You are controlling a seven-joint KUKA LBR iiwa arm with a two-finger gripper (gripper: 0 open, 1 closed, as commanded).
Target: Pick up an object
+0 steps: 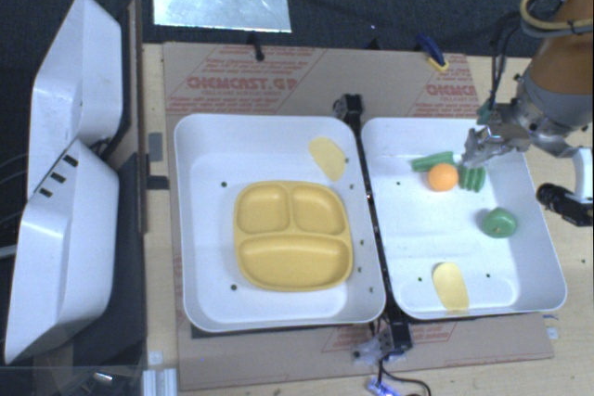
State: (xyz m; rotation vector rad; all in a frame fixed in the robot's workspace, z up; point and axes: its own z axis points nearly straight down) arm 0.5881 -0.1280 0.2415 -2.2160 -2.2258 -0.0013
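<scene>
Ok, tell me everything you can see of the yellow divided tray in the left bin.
The yellow tray is a rounded-rectangle plate that looks like matte plastic, with three compartments: two smaller ones on the far side and one long one on the near side. It lies flat and upright on the floor of the left bin, near its middle, slightly rotated. Nothing sits in it and nothing touches it apart from the bin floor.

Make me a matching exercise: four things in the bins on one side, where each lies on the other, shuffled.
Things:
1. yellow divided tray
2. orange ball
3. green pepper-like toy
4. pale yellow oval piece

Places:
A. right bin, near its front edge
B. middle of the left bin
C. right bin, near its right wall
D. right bin, just below the hand

Pairs: 1-B, 2-D, 3-C, 4-A
</scene>
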